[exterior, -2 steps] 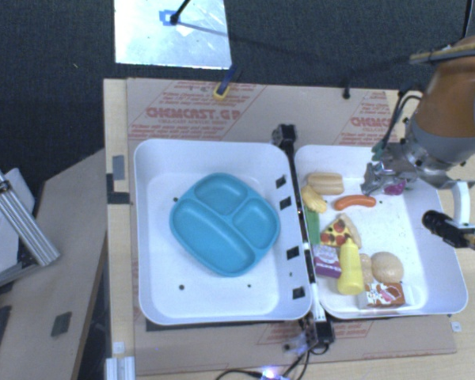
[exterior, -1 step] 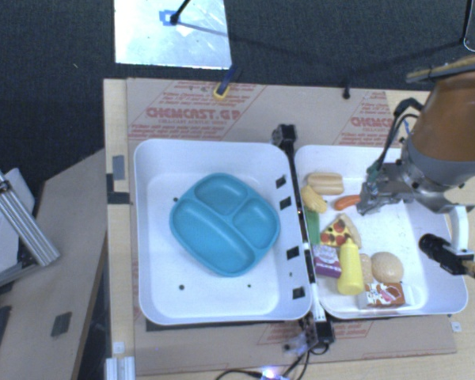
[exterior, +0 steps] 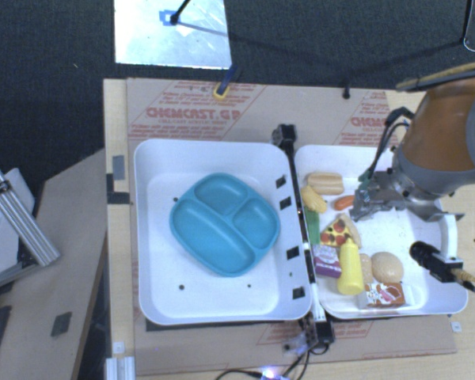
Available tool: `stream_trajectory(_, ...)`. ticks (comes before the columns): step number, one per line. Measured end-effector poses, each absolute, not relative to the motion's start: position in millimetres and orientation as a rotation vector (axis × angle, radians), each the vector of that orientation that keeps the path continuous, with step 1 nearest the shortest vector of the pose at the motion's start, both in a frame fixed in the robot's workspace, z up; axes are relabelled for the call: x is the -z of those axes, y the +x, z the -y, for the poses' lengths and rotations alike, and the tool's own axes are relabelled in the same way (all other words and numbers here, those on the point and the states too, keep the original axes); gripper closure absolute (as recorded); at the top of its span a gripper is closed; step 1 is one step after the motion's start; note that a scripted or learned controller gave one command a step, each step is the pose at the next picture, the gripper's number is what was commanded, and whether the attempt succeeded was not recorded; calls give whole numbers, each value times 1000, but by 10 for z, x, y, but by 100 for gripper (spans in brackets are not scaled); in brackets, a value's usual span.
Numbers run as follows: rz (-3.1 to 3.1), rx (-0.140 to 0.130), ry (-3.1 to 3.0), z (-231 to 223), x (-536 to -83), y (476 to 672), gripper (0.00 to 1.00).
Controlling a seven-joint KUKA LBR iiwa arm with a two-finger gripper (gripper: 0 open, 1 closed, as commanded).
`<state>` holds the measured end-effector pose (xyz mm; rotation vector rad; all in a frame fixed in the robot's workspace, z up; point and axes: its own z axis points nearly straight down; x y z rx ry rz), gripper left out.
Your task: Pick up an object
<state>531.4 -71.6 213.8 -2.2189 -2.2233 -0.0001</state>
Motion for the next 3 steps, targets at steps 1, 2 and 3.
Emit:
stream_trajectory(1,2226,4,-2220,733,-2343,5297,100)
stream_trajectory(2,2225,2,-2222,756,-2237,5414,100)
stream_trajectory(3,2223,1,-2221,734,-2149,5310,100)
